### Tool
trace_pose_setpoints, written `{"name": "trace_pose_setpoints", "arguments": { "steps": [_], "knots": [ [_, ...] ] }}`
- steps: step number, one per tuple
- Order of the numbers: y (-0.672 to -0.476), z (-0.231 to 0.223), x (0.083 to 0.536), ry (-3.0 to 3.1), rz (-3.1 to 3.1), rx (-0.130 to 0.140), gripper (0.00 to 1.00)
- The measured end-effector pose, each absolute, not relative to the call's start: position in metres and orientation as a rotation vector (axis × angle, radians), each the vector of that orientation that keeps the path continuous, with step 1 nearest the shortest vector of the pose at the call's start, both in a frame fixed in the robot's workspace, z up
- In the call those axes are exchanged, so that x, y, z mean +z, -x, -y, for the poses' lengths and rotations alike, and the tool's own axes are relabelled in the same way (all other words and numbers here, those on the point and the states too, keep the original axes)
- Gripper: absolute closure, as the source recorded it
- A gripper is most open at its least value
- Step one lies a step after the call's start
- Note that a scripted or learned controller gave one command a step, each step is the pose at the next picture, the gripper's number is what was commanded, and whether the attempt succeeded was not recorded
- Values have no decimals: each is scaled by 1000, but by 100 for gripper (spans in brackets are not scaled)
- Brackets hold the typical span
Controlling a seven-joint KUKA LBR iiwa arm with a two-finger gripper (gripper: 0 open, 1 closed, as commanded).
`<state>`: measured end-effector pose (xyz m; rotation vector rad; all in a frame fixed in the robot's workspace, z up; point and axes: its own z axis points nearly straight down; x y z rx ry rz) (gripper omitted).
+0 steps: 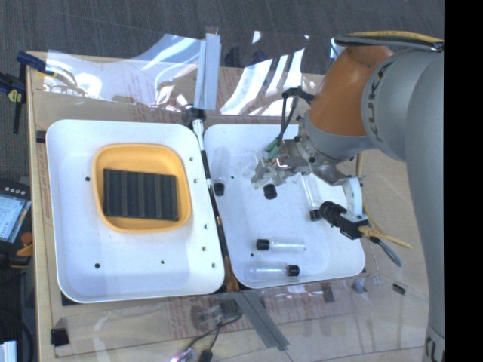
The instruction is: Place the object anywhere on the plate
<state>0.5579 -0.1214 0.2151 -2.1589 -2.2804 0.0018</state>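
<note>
Gripper (pixel 269 173) poised over the upper middle of the right bin (pixel 343 259), its metal fingers pointing down and left from the grey arm (pixel 400 89) with its orange band (pixel 343 89); whether the fingers are spread or pressed together cannot be told at this slant. A clear tube with a black cap (pixel 269 190) lies at the fingertips, apparently touching them, though the view does not show it between the fingers. Further clear, black-capped tubes rest on the right bin's floor: one (pixel 311 198) right of the gripper, beside the arm's mount, one (pixel 281 244) lower in the middle, and one (pixel 275 271) near the front wall. The yellow plate (pixel 139 157), rounded and bearing a dark ribbed insert, sits in the upper middle of the left bin (pixel 75 262), well apart from the gripper and tubes.
</note>
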Motion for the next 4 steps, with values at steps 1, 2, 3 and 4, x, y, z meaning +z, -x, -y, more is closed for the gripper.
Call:
{"name": "trace_pose_setpoints", "arguments": {
  "steps": [1, 2, 3, 4],
  "knots": [
    [-609, 93, 248, 1868, 2527, -1, 100],
    [-626, 79, 191, 1518, 2745, 3, 100],
    [-635, 48, 192, 1367, 2830, 0, 100],
    [-603, 36, 191, 1107, 2936, 3, 100]
  ]
}}
